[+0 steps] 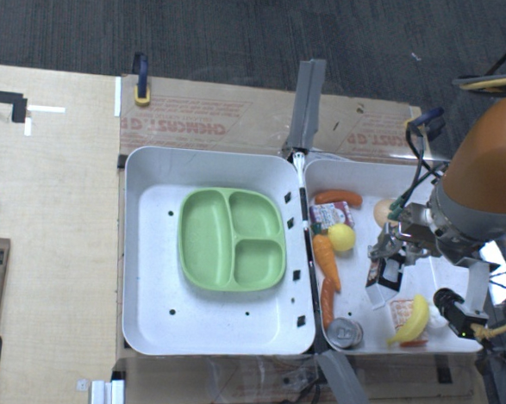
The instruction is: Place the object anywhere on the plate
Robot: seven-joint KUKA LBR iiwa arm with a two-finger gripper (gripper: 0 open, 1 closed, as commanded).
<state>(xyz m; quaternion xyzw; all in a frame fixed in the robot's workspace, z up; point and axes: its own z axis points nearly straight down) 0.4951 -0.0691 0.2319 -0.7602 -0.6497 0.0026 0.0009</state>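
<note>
- A green plate (231, 238) with three compartments lies in the middle of the left bin (141, 318).
- The gripper (387, 265) hangs over the right bin (372, 173), among a carrot (326, 261), lemon (342, 238), banana (412, 319) and can (344, 334).

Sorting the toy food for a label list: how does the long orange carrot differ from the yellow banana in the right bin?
The long orange carrot is straight and tapered; the yellow banana is curved. The carrot lies along the right bin's left wall, the banana near its lower right corner. Both lie flat in that bin, not on the green divided plate.
</note>
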